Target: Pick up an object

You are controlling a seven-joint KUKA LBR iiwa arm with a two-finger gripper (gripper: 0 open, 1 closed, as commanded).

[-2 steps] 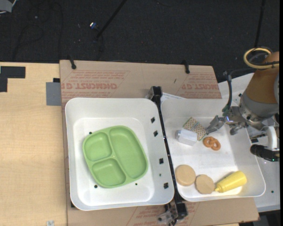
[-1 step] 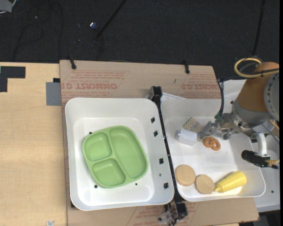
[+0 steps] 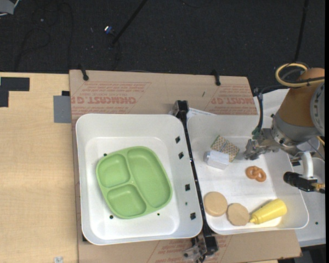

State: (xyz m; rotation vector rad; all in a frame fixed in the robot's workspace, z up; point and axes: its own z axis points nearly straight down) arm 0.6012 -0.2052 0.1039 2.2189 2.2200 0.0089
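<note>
The right bin holds a small patterned packet, a pale grey-white block, an orange pretzel-shaped piece, two tan round discs and a yellow squeeze bottle lying on its side. My gripper hangs low at the bin's right side, just right of the packet and block and above the pretzel piece. Nothing shows between its fingers. The arm's orange band rises behind it.
The left bin holds a green divided plate. A black divider runs between the bins. Cardboard lies under both bins, and a wooden bench top stretches to the left.
</note>
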